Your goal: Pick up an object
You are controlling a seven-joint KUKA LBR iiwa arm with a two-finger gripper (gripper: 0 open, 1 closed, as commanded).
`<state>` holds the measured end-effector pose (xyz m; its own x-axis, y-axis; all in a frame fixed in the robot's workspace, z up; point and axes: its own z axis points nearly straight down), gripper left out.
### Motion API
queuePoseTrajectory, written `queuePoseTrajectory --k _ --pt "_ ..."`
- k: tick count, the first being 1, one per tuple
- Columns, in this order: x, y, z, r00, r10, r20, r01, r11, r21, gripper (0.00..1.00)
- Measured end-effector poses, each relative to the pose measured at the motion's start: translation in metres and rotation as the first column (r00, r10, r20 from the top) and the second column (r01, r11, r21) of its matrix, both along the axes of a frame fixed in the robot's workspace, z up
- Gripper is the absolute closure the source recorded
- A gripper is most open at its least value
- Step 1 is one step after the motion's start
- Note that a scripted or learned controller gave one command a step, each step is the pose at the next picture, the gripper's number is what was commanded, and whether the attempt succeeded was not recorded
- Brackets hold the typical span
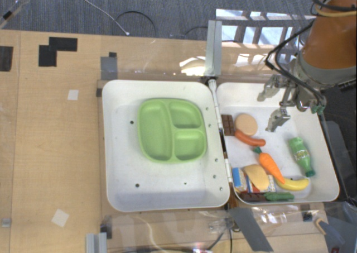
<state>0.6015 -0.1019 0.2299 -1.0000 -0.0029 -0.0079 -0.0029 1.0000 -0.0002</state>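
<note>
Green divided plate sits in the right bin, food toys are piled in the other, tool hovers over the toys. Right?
Not quite. The camera view shows the green three-compartment plastic plate in the left white bin, not the right. The food toys, among them an orange carrot and a yellow banana, lie in the right white bin, and the tool hovers over them.

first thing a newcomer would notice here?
Probably the green divided plate, lying alone in the middle of the left bin. Next, the clutter of toy food in the right bin: a carrot, banana and green bottle crowd its near half. Then the arm's orange band at top right, with the gripper hanging over the right bin's far end.
</note>
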Motion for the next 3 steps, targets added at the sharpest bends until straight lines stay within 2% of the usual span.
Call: queuePoseTrajectory --k 1,2,3 --pt "-0.028 -0.010 -0.126 1.000 -0.009 0.016 0.009 1.000 -0.003 0.00" --pt "-0.044 0.006 -0.129 0.994 -0.101 0.041 0.102 0.995 -0.004 0.00" --pt "-0.045 -0.010 -0.130 0.967 -0.254 0.033 0.254 0.967 0.009 0.00"
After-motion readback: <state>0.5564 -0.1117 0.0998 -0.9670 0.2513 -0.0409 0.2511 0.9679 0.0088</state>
